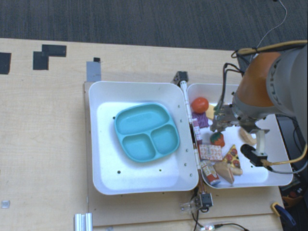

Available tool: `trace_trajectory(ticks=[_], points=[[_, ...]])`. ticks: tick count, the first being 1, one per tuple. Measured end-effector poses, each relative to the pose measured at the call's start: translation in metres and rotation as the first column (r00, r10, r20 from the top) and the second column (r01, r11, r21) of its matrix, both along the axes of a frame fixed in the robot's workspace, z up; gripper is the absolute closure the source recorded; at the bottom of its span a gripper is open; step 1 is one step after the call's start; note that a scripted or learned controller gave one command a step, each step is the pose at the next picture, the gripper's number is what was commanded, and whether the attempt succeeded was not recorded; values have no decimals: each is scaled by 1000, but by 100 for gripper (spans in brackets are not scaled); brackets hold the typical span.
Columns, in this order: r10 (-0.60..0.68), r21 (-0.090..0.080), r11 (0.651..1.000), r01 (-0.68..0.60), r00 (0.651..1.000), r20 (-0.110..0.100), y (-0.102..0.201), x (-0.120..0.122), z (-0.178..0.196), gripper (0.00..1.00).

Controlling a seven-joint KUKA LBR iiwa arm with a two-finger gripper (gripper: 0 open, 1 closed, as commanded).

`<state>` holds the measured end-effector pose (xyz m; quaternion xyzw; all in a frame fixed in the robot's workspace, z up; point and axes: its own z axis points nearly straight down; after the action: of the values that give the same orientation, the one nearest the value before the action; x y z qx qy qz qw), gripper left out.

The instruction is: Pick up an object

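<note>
Arm over the right bin (276, 179), beside the toy food.
Camera view: the gripper (219, 124) hung just above a strawberry (218, 139); its grip state could not be told. A teal tray (146, 131) lay in the left bin (103, 177).

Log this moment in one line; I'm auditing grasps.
arm over right bin | gripper above strawberry | nothing visibly held | tray in left bin

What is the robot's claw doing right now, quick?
Gripper: low in the right bin, just above a small red and green toy; open or closed cannot be told.
</note>
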<state>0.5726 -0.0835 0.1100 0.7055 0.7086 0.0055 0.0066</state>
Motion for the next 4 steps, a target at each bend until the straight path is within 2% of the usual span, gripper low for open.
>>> trace_trajectory(ticks=[1, 2, 3, 4], points=[[0, 0, 1000, 0, 1000, 0, 0, 0, 0, 0], [-3, 1, 1000, 3, 1000, -8, -6, -74, -23, 0], [-2, 0, 1000, 2, 1000, -2, -6, -71, -11, 100], [-2, 0, 1000, 2, 1000, -3, -6, -71, -11, 0]])
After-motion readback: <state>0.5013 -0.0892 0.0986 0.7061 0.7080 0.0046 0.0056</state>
